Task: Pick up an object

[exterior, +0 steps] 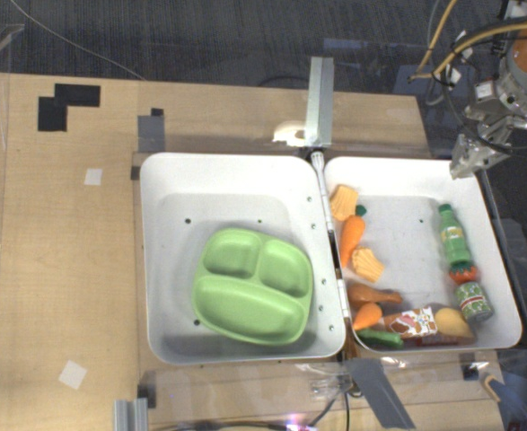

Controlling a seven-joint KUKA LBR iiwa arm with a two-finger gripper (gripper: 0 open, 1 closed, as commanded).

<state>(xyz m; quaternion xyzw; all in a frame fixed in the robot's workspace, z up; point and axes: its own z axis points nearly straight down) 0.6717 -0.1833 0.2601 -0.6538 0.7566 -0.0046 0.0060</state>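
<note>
The right bin (398, 187) holds several toy foods: an orange carrot (353, 233), a yellow-orange wedge (343, 201), a ridged tan piece (367, 264), a green bottle (452, 233), a small red-capped bottle (472, 298), and a packet with vegetables (405, 323) along the front wall. My gripper (475, 155) hangs above the bin's far right corner, well clear of the objects. Nothing shows between its fingers.
The left bin (169, 205) holds a green divided plate (252, 285). A metal post (319, 101) stands behind the seam between the bins. Cables (456, 39) loop above the arm at the top right. Wooden bench (57, 259) stretches left.
</note>
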